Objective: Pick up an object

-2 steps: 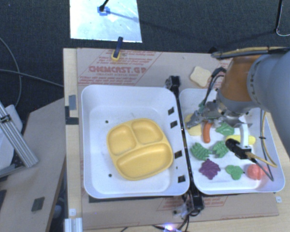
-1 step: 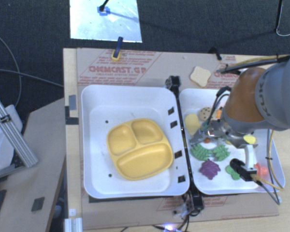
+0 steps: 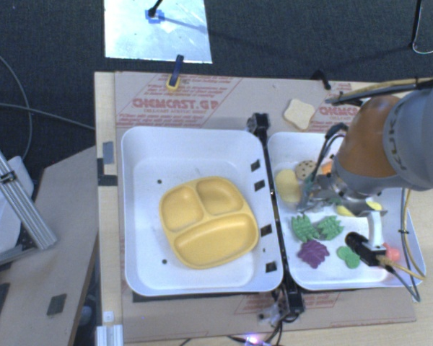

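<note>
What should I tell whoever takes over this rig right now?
Hand: low in the right bin, down among the toy food; whether it is open or shut is not visible, and nothing is seen held.
Things: pale yellow piece and cookie just beside the hand; two green leafy pieces, purple piece and small green piece nearer the front. Yellow divided plate lies in the left bin. A slice of toast lies outside the bins.
Done: nothing lifted.
Left: grasp and lift one object.
</note>
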Robot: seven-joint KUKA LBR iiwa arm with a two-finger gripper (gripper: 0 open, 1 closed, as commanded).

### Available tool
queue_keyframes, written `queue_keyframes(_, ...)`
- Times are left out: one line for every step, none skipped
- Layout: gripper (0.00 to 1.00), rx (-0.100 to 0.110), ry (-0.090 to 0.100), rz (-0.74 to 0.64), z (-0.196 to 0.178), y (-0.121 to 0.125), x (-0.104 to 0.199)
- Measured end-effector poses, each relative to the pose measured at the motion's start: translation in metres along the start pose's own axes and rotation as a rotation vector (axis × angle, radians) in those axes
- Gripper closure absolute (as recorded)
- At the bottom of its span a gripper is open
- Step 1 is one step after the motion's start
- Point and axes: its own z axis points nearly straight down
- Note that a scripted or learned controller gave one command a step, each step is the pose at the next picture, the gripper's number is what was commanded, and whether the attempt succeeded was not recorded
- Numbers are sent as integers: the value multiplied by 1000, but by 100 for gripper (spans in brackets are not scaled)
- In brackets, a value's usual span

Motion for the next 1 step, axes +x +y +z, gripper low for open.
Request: queue_keyframes(0,0,0,0,0,0,0)
